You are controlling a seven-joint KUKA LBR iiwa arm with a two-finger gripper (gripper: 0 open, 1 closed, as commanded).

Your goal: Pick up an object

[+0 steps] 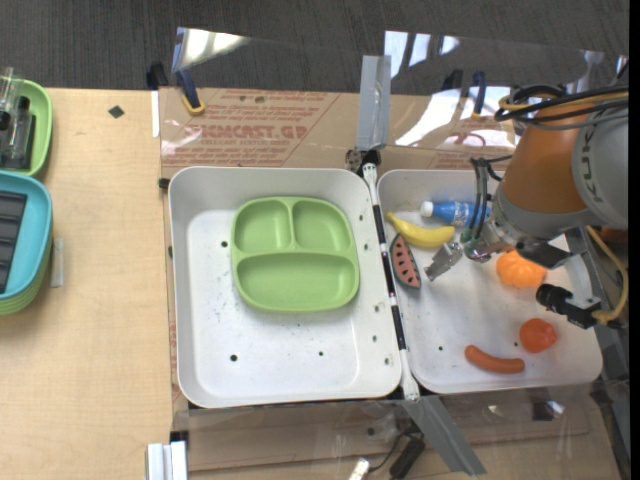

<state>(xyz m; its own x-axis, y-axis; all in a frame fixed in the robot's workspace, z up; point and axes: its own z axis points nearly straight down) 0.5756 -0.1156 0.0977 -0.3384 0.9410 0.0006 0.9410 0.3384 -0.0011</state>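
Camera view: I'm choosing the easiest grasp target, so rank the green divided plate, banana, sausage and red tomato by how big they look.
1. green divided plate, by far the largest.
2. banana, partly covered by the arm.
3. sausage, close to the banana in length but thinner; that order is unsure.
4. red tomato, smallest.

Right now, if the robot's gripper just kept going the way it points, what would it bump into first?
The gripper points down and to the picture's left, toward the watermelon slice by the right bin's left wall. That slice looks first in line, though depth is hard to judge from above.
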